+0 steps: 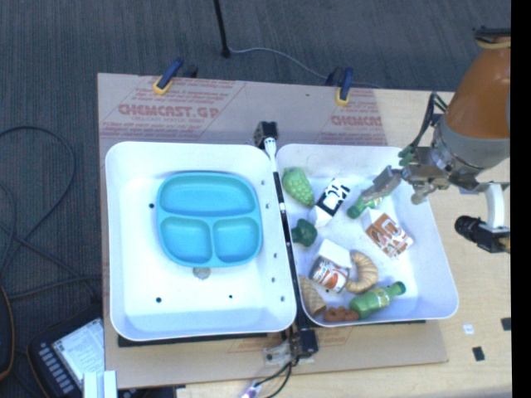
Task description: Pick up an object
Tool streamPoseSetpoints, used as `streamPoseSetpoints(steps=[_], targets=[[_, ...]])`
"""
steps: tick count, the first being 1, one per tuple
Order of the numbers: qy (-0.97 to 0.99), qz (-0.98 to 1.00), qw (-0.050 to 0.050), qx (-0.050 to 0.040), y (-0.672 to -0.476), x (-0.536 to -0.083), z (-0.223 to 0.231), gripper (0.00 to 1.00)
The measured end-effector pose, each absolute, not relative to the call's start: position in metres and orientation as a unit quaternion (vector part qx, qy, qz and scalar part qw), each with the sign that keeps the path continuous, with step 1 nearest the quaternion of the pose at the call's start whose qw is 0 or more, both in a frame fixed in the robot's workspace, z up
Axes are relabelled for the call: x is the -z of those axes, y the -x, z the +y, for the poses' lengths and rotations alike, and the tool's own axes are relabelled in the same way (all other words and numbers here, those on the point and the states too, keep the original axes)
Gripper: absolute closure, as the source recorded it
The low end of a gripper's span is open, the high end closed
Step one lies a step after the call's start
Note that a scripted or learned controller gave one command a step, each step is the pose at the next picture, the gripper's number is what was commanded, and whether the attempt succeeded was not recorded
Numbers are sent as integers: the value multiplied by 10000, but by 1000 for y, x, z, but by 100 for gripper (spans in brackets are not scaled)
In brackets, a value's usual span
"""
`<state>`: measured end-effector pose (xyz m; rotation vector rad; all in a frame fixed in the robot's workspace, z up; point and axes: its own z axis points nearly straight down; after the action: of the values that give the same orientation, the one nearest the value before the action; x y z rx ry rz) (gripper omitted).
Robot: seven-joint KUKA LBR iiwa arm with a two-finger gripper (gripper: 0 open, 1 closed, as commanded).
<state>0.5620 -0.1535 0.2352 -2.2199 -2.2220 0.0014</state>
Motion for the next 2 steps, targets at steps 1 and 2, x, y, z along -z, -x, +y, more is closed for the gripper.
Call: streamPoseSetpoints(steps=[1,2], targets=[[7067,-7075,-30,19,-563,-126,-151,0],[7068,-7074,-88,42,-551,-114,-134,0]])
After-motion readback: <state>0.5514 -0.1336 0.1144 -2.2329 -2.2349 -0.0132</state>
